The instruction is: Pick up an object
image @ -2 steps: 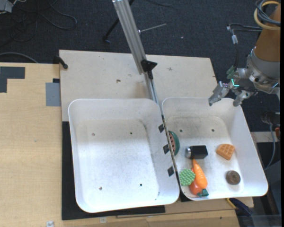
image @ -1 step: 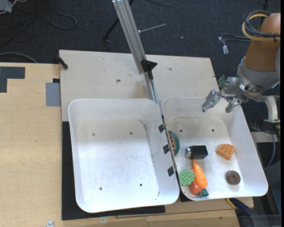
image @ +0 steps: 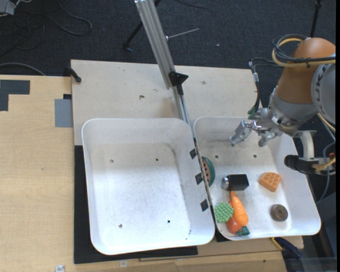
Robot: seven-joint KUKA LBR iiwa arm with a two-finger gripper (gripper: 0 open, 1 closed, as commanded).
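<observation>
My gripper (image: 252,135) hangs over the back part of the right bin (image: 246,123), its two fingers spread apart with nothing between them. In the front half of that bin lie a black block (image: 236,181), an orange waffle piece (image: 270,181), a brown round disc (image: 279,212), an orange carrot (image: 238,208), a green bumpy piece (image: 224,211) and a red piece (image: 233,226). A green round object (image: 207,171) leans at the bin's left wall. All of these lie in front of the gripper, apart from it.
The left bin (image: 136,186) sits beside the right one, with black clips (image: 198,177) along the shared wall. A slanted aluminium bar (image: 158,44) rises behind the bins. The arm's orange band (image: 309,52) is at the right.
</observation>
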